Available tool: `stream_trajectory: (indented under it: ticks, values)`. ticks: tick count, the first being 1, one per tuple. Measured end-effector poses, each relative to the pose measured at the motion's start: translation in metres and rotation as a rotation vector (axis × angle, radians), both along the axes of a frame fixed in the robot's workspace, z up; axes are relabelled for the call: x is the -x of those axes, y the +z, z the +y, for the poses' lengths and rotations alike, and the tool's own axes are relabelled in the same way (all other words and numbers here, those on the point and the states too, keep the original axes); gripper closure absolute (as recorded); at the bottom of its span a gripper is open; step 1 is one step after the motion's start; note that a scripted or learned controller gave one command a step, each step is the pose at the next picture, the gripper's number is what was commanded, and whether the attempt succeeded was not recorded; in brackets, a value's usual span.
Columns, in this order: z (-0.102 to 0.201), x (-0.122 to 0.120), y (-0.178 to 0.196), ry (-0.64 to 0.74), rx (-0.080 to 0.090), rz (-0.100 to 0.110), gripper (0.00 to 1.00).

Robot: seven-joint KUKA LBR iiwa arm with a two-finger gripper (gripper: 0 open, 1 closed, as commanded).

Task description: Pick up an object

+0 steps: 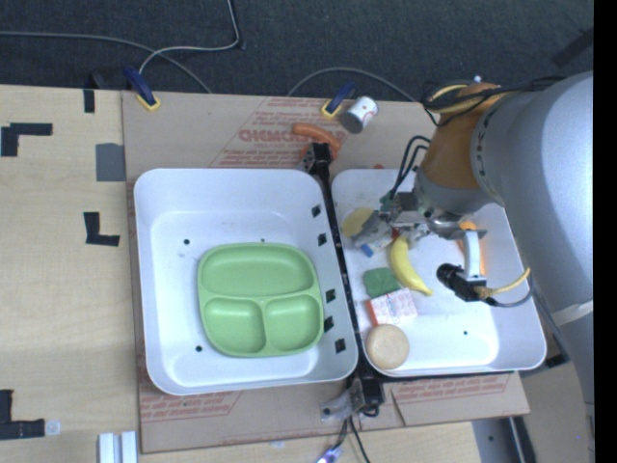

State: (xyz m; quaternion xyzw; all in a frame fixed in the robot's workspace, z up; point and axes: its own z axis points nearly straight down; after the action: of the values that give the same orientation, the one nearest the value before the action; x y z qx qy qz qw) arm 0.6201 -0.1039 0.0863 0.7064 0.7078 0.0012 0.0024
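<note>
While the hand [386, 222] hovers, a banana [409, 268] lies below.

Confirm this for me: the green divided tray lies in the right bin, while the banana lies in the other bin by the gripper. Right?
Not quite. The camera view shows the green divided tray in the left bin; the banana lies in the other bin by the gripper.

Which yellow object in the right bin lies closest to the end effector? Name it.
The banana, curved, just below the end effector; the paler yellow piece sits further left, by the divider.
</note>
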Motion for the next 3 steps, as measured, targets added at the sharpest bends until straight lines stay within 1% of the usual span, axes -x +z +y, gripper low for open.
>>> stream_trajectory:
  ticks: [1,3]
  values:
    - [0.008,0.030,0.000,-0.001,0.001,0.001,0.00]
    - [-0.004,0.068,0.001,0.000,0.001,-0.001,0.00]
